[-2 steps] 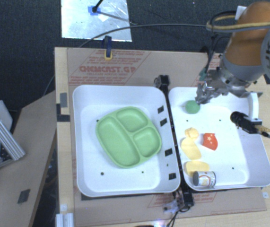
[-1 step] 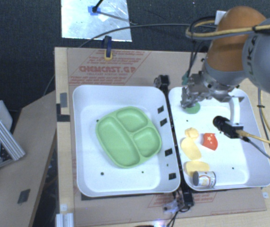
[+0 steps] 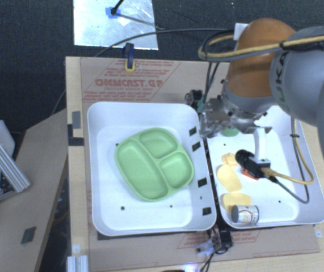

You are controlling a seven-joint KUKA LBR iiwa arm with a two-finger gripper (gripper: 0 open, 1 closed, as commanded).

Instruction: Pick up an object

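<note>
My gripper (image 3: 211,126) hangs low over the far left corner of the right bin (image 3: 306,200), close to the wall between the two bins. Just to its right, a small green thing (image 3: 230,132) peeks out from under the wrist, mostly hidden. Three flat yellow pieces lie along the bin's left side: one small (image 3: 227,159), one larger (image 3: 228,178), one near the front (image 3: 236,199). A small silver can (image 3: 245,214) lies on its side at the front left corner.
The left bin (image 3: 108,208) holds a pale green divided plate (image 3: 154,163) lying flat in its middle. The grey arm with its orange band (image 3: 258,55) covers the far part of the right bin. Black clips (image 3: 196,146) sit along the shared wall.
</note>
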